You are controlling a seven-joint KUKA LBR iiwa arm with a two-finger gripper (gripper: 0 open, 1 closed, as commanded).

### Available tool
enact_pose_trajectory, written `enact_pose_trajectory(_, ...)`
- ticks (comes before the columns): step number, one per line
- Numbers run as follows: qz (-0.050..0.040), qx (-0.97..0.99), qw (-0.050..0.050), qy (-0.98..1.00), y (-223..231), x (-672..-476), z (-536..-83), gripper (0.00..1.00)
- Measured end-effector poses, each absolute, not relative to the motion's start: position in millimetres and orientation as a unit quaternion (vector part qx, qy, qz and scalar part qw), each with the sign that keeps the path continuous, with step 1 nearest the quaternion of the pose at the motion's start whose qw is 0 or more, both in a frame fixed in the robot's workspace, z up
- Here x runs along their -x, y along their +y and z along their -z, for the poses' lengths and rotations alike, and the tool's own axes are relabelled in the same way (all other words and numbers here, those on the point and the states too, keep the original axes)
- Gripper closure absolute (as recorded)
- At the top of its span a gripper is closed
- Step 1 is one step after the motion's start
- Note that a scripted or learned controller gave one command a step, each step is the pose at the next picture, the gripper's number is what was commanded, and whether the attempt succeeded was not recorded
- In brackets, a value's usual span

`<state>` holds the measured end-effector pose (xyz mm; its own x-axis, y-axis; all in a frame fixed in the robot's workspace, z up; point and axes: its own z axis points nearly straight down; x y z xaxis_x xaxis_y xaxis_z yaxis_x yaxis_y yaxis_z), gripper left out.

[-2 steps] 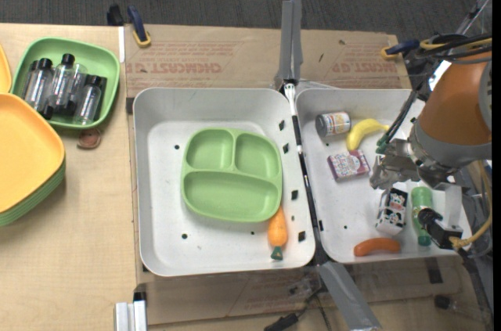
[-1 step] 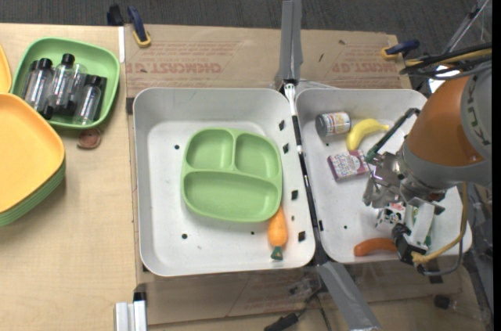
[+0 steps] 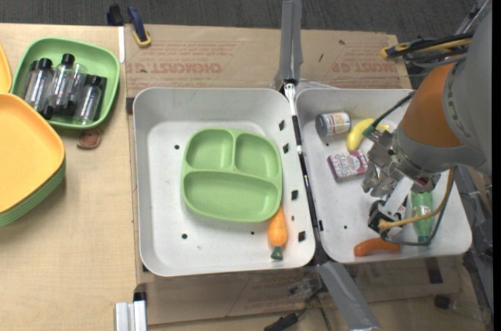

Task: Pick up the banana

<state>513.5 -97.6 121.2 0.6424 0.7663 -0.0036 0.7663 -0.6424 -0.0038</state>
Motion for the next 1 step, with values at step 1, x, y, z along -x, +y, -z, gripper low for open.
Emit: enact_pose_trajectory(1,-0.0013,0.841,0.0,-0.541,-138.2,-486.5,-186.0,1.0)
